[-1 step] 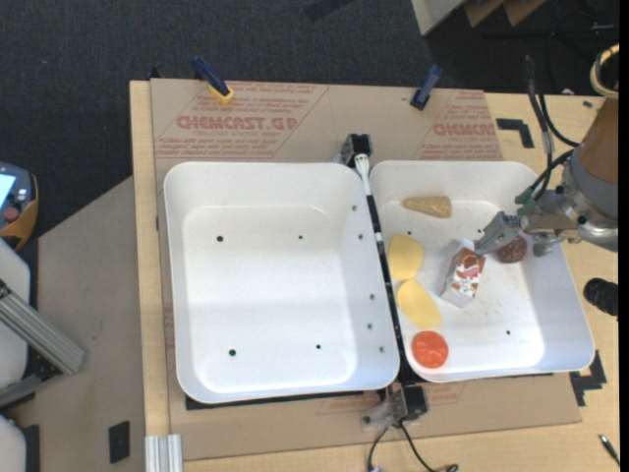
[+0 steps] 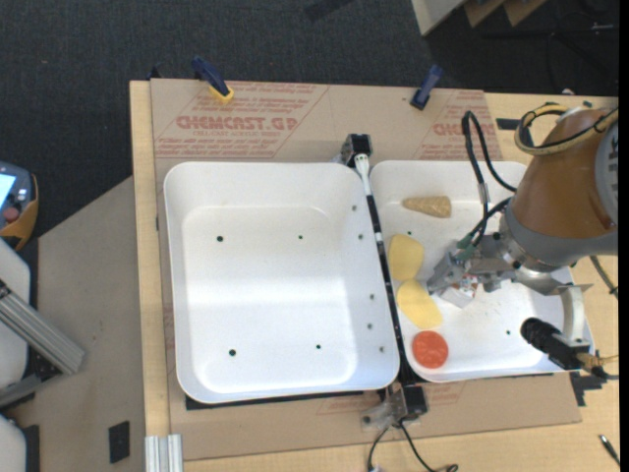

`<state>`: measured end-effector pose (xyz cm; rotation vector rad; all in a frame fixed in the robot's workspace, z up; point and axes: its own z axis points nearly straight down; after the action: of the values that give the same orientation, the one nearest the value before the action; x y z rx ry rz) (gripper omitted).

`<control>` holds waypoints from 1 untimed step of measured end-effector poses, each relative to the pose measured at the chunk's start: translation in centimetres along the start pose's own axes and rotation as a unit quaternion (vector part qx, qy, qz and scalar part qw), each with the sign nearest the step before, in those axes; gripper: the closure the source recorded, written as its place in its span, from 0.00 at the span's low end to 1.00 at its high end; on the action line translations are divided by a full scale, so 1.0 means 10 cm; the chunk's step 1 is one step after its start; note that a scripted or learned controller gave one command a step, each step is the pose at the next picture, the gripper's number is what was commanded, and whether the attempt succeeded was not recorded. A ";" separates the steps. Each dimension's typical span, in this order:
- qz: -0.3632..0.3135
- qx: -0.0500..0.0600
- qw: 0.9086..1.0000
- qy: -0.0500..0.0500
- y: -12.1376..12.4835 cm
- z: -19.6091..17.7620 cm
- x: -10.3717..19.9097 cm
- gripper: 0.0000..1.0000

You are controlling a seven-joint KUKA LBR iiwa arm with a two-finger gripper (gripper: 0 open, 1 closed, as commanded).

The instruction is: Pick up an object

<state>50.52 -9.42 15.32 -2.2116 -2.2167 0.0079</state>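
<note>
- Where the arm (image 2: 565, 195) reaches in from the right, its grey body and orange band cover the right part of the right bin (image 2: 447, 172).
- The claw (image 2: 454, 275) is down inside the right bin, near its centre; whether it is released, clenched or grasping anything cannot be told.
- Two pale yellow pieces lie in the right bin just to the left of the claw: an upper yellow piece (image 2: 405, 257) near the bin's left wall, and a lower yellow piece (image 2: 420, 306) just below it; the two are touching or almost touching.
- The lower yellow piece lies just beside the claw; contact cannot be determined.
- A red round object (image 2: 429, 349) lies near the front left corner of the right bin, just below the lower yellow piece.
- A tan elongated object (image 2: 428, 206) lies towards the rear of the right bin, well apart from the claw.
- The left bin (image 2: 275, 278) stands beside the right bin, the adjoining rims touching.
- Both bins rest on a brown cardboard-covered worktop (image 2: 246, 116), with two blue clamps (image 2: 211, 79) at its rear edge.
</note>
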 end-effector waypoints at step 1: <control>0.002 -0.007 1.000 -0.003 0.51 0.71 -0.46 0.00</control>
<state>55.57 -14.02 8.09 -2.2267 -2.2215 0.0003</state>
